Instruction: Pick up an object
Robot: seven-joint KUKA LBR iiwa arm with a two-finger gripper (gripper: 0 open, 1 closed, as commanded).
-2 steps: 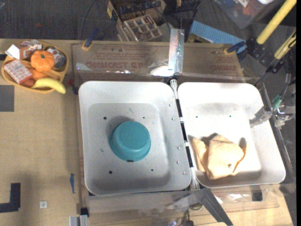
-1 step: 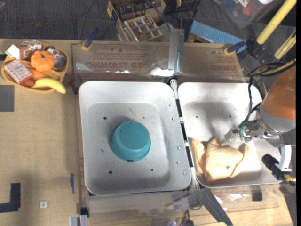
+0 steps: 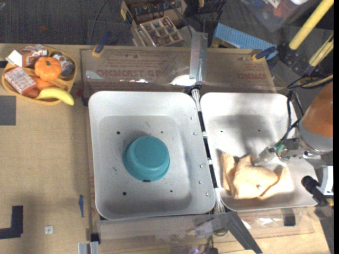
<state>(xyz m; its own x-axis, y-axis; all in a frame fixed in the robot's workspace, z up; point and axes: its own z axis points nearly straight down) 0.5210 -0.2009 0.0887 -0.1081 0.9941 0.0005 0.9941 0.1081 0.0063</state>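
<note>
The bench [image 3: 42, 157] bears two white bins [image 3: 100, 157] [image 3: 238, 105] and a fruit basket [image 3: 37, 75].

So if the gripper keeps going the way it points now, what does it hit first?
Probably the tan cloth in the right bin: the gripper points left and down at its upper edge, though depth is unclear.
</note>
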